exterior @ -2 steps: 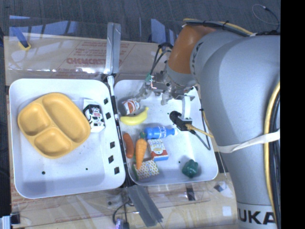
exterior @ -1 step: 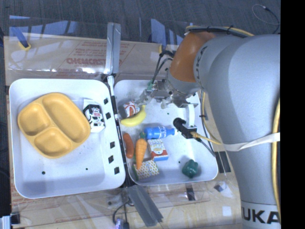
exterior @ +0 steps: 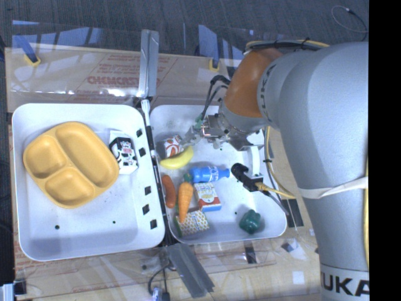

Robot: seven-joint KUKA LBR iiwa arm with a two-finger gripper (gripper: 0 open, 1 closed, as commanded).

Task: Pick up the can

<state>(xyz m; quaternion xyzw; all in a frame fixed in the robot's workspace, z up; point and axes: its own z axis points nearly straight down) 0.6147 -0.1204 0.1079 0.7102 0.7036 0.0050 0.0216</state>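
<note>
Jaws (exterior: 202, 130) just beside red can (exterior: 173, 147), grip state hidden, cannot tell. Banana (exterior: 177, 160) touches can; jaws might bump banana, miss can.

The arm (exterior: 319, 137) is seen as a broad, smooth, rounded grey shell with a glossy orange band (exterior: 247, 83) above the wrist. Thin black cables (exterior: 216, 89) are looped beside the band. Pale seam lines are drawn across the grey casing, and the white letters "UKA" (exterior: 344, 285) are printed low on the base.
</note>
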